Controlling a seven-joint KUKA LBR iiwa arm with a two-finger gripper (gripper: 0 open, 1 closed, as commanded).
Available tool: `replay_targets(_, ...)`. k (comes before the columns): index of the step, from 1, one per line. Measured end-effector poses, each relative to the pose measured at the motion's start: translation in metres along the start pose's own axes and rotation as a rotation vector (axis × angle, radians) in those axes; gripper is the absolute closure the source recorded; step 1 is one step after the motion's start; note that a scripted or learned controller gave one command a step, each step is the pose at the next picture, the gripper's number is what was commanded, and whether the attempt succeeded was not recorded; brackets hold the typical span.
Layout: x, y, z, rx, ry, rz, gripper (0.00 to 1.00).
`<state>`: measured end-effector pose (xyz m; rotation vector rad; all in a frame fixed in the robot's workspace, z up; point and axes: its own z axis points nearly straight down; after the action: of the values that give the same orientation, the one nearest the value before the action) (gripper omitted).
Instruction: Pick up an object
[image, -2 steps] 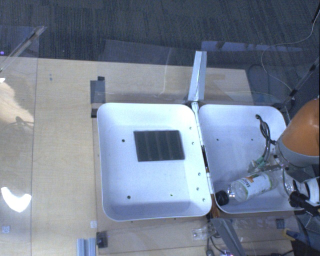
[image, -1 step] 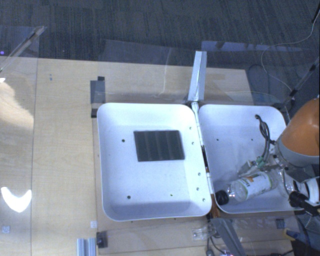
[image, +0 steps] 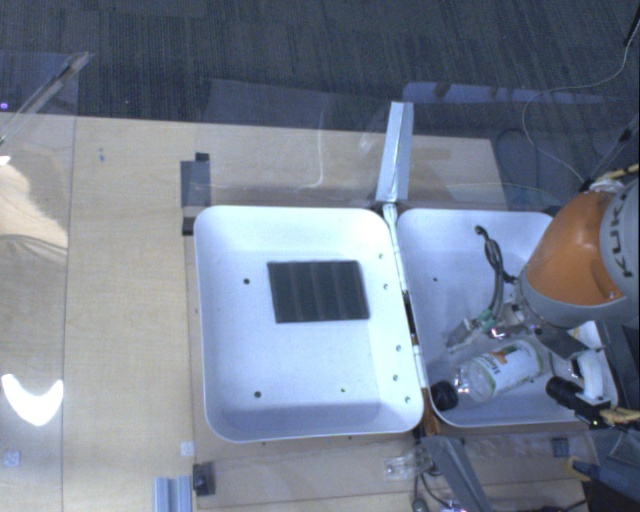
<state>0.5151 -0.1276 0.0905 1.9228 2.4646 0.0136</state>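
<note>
Tool (image: 487, 325) sits low in the right bin (image: 440, 250), right above a clear bottle (image: 497, 371) lying sideways; honestly can't tell its opening.

Mat (image: 318, 291) in left bin (image: 230, 400); bottle (image: 495, 371) in right bin (image: 440, 250), near front wall, under arm (image: 580, 262)

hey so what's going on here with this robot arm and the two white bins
The arm reaches in from the right, low over the right bin. A clear plastic bottle with a dark cap lies on its side there, just below the gripper, not visibly held. The left bin has a dark ribbed mat lying flat in it.
</note>
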Motion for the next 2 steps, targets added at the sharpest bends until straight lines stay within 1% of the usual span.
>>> replay_targets(1,0.052,0.031,-0.094,0.010,0.005,0.030,0.00)
replay_targets(2,-0.007,-0.028,-0.055,0.013,0.004,0.077,0.00)
